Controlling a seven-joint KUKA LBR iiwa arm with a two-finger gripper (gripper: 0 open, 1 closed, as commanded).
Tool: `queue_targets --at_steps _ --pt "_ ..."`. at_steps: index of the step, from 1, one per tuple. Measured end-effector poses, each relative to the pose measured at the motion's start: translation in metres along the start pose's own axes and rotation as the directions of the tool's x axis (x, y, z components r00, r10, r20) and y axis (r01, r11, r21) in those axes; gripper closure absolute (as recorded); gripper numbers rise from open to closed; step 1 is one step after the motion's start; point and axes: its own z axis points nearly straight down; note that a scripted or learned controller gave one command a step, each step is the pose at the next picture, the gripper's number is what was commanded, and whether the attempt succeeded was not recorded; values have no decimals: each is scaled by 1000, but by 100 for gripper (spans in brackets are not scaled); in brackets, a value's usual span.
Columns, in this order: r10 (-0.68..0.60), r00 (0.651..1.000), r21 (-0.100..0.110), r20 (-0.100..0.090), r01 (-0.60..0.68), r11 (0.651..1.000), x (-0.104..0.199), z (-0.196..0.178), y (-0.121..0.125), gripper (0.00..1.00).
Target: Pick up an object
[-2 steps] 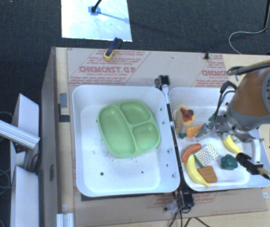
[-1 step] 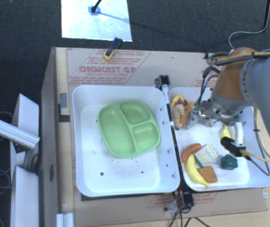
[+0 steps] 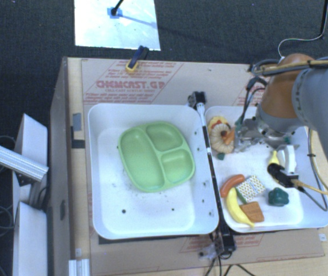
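My gripper (image 3: 243, 139) is low in the right bin (image 3: 313, 211), at its back left, right beside a yellow, white and orange toy food piece (image 3: 220, 134). Nothing shows between it and that piece. Nearer the front lie a red-orange sausage (image 3: 233, 183), a yellow banana (image 3: 237, 207), a checkered block (image 3: 252, 186), an orange wedge (image 3: 255, 212) and a dark green toy (image 3: 278, 196).
The left bin (image 3: 112, 211) holds a light green divided plate (image 3: 156, 155). A black-and-white bar (image 3: 205, 132) runs along the wall between the bins. The grey arm (image 3: 319, 91) with its orange band covers the right bin's back right corner.
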Motion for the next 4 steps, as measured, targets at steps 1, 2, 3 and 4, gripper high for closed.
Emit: queue_targets --at_steps 1,2,3,4 --pt "4 1000 -1 11 -4 1000 -7 -1 -1 0" --pt "-5 1000 -3 -5 5 1000 -48 11 34 0" --pt "-8 1000 36 -3 8 999 -30 14 50 0" --pt "-11 1000 38 -15 12 999 -25 5 51 100"
